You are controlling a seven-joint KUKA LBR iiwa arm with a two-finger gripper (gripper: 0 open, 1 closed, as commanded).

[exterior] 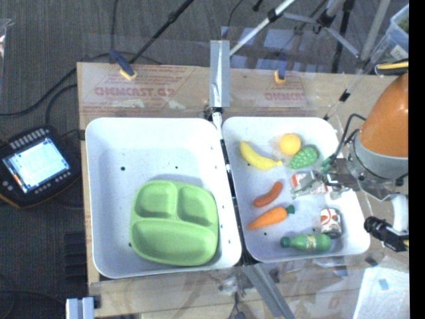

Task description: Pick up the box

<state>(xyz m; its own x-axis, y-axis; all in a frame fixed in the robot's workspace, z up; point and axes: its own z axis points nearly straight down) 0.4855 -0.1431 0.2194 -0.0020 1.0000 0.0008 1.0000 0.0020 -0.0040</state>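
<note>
Left white bin (106, 178), lower centre-left of frame: green three-compartment plastic tray (176, 223). Right white bin (232, 178), centre-right: yellow banana (259, 157), orange carrot (269, 218), green bottle (307, 243), red sausage (267, 194), knobbly green fruit (305, 157), yellow lemon (290, 143), red-and-white can (331, 220). The grey arm with orange band (392, 125) is cut off at the right edge. The small red-and-white box (307, 182) lies at the gripper (327, 178); whether its jaws are apart or closed cannot be made out.

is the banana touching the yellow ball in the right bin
Apart. The camera view shows bare white bin floor between the banana and the yellow ball.
</note>
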